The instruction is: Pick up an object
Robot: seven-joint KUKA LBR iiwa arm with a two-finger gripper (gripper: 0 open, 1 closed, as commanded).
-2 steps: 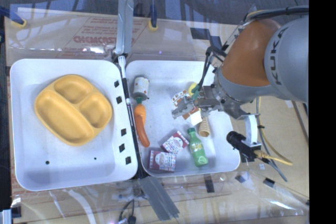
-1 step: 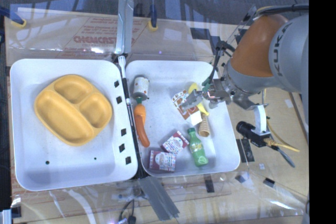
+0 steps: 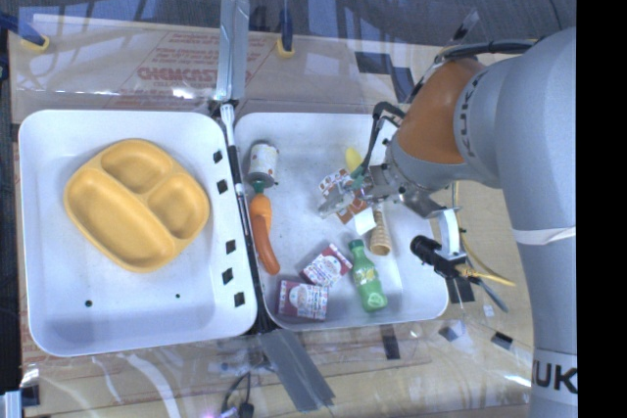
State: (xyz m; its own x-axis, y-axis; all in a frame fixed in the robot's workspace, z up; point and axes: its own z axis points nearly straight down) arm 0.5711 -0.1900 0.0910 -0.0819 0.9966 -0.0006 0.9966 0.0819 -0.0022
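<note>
While the tool (image 3: 355, 194) sits low in the right bin (image 3: 294, 127) among a crinkled snack packet (image 3: 335, 186) and an ice-cream cone (image 3: 377, 232), its finger opening cannot be told. Advice: centre on one item, avoid the green bottle (image 3: 367, 277), close, lift straight.

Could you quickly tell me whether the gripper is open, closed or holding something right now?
Gripper: cannot be told; it sits low over the small items in the right bin.
</note>
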